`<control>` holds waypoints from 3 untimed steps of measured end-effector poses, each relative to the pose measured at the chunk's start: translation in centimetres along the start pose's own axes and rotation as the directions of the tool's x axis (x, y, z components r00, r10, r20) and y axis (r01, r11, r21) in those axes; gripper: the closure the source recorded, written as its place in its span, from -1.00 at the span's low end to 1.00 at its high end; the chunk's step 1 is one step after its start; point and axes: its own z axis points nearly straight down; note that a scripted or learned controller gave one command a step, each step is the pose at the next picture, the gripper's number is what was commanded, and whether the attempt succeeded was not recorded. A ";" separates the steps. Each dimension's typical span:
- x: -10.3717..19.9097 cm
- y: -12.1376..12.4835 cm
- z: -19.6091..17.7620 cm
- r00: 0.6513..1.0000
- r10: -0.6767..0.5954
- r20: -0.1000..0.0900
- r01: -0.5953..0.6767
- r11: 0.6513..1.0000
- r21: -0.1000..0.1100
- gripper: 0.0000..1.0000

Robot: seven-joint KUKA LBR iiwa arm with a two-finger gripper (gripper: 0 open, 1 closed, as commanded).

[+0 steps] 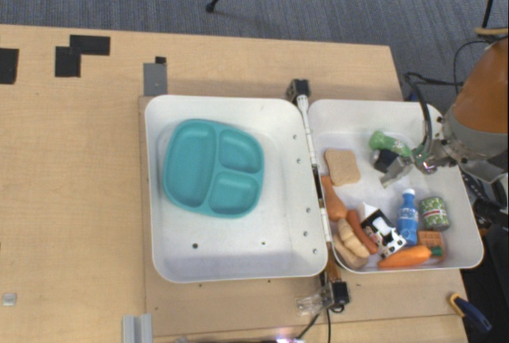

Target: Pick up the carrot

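I look down at a slant on a wooden bench (79,198) bearing two shallow white bins side by side.

Nearest me, along the front wall of the right bin (465,254), lies the carrot (407,257), orange and on its side, its thick end pointing right. Just left of it sit a small black-and-white object (382,228), a pale lumpy bread-like piece (350,241) and an orange-brown sausage-like piece (334,200). Just behind the carrot stands a small blue bottle with a white cap (408,216), and to its right a green can (434,212); any writing on either label is too small for me to read. A tan slice of bread (343,166) lies further back.

The gripper (395,166) reaches in from the right over the back half of the same bin, next to a green object (388,142). I cannot tell how far apart its fingers stand, nor whether it touches anything. The carrot lies well apart from it, nearer to me, with the blue bottle between.

The left bin (238,254) holds a teal divided plate (213,167) with three compartments.
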 end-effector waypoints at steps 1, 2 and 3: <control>8.6 -3.5 6.6 0.993 0.115 -0.003 -0.115 0.993 0.002 -1.00; 4.9 0.4 7.8 0.960 0.279 -0.001 -0.279 0.960 -0.007 -1.00; 5.0 0.8 6.6 0.962 0.274 -0.001 -0.274 0.962 -0.016 1.00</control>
